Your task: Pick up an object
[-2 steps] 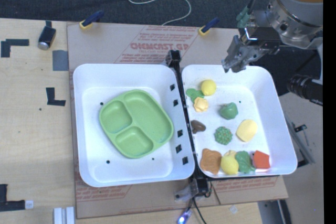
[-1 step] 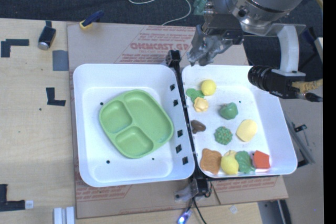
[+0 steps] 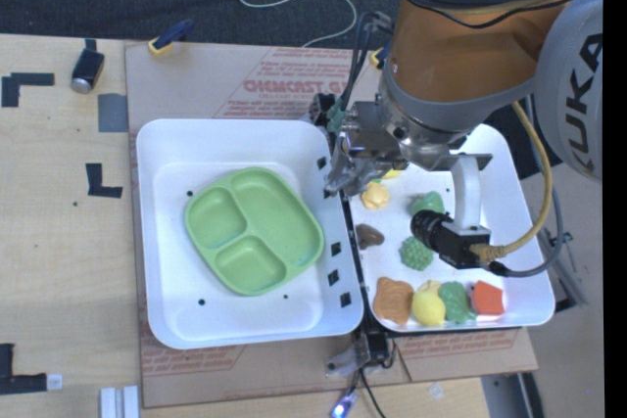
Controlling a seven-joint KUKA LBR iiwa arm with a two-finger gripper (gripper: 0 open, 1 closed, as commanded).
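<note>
Yellow, small and rounded, a plastic toy food piece lies near the top left corner of the right-hand shallow white bin, close beside the wall shared with the left-hand white bin. The hand of the grey and orange arm hangs just up and to the left of that yellow piece, low over the dividing rims, so the piece lies a short way toward the lower right of the hand. Whether the fingers are spread or closed cannot be told from this view, since dark metal parts and cabling blur together there, and nothing is seen held between them. Just below the yellow piece sits a small brown lump, and further right are a green leafy toy and a green bumpy toy; along the bin's near edge lie an orange-brown toy pastry, a yellow lemon-like toy, another green toy and a red-orange block. A pale green divided plastic tray rests in the left bin. Judged by nearness, the yellow piece is the likeliest target, needing only a small shift down-right before descent.
</note>
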